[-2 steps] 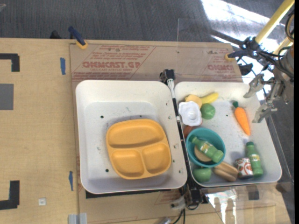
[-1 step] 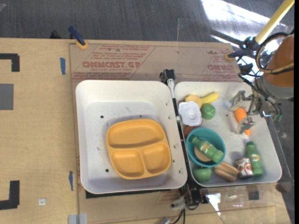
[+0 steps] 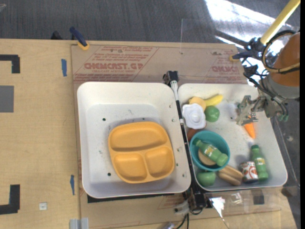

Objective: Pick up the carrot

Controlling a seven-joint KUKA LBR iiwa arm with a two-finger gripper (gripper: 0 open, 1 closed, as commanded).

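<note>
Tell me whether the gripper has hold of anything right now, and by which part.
Cannot be told for sure. The gripper sits right at the upper end of the carrot in the right bin, but whether it actually clamps that end is too small to see.

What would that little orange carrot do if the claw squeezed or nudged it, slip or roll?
The carrot looks like smooth toy plastic, so it is probably stiff and light. Its tapered shape may let it slide out of a squeeze near the thin end. Lying on the right bin's flat floor, it would likely roll in a curve when nudged.

Two bins (image 3: 90,128), two bottles (image 3: 212,152), one carrot (image 3: 249,129)
</note>
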